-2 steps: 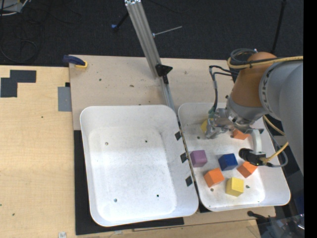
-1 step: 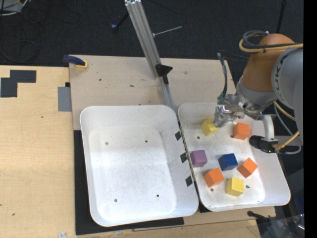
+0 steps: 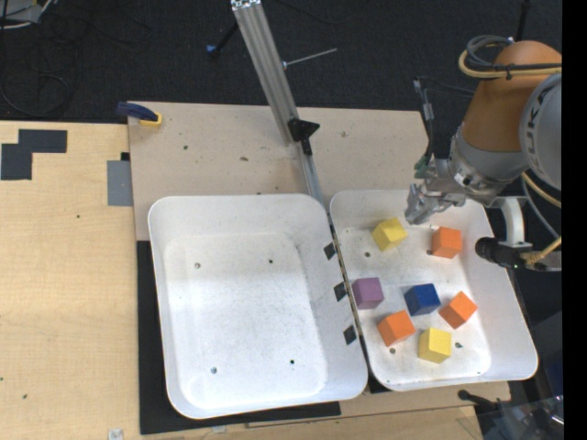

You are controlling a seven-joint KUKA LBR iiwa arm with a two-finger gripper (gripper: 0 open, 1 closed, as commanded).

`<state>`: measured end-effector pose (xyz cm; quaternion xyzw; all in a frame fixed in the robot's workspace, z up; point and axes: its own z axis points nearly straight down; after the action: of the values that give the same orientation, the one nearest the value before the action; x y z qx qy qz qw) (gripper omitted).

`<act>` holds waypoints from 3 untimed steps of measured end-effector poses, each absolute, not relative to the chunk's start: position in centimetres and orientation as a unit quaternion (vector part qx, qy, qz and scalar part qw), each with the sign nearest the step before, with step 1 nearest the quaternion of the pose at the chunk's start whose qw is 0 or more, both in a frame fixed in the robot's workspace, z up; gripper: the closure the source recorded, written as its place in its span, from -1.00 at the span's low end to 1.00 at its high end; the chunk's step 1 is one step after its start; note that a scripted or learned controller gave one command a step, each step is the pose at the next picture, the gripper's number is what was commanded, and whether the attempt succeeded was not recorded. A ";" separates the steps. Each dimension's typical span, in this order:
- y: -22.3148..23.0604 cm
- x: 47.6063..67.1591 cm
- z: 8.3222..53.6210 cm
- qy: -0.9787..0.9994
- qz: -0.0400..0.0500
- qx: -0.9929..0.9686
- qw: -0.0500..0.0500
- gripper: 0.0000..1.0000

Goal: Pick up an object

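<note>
The right bin [image 3: 500, 360] holds several small blocks. A yellow cube [image 3: 389, 235] and an orange cube [image 3: 447, 242] lie near its far end. Further forward are a purple cube [image 3: 368, 291], a blue cube [image 3: 422, 299], two more orange cubes [image 3: 396, 326] [image 3: 459, 309] and a second yellow cube [image 3: 436, 345]. My gripper [image 3: 420, 207] hangs over the far end of this bin, between the far yellow cube and the far orange cube and slightly behind them. I see nothing between its fingers.
The left bin [image 3: 183, 218] stands beside the right one, split by a divider with black clips [image 3: 340, 290]. A metal rail [image 3: 272, 71] slants up from the bins' far edge. A blue and yellow clamp [image 3: 139, 113] sits at the bench's far left.
</note>
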<state>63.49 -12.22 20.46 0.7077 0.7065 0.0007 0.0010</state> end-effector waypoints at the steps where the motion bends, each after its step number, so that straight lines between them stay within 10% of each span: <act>1: -7.2 62.0 21.9 0.708 0.000 0.706 -0.002 1.00; 3: 2.4 60.3 22.4 0.709 -0.001 0.706 -0.002 1.00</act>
<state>60.31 2.36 22.45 0.7055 0.7087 -0.0006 -0.0023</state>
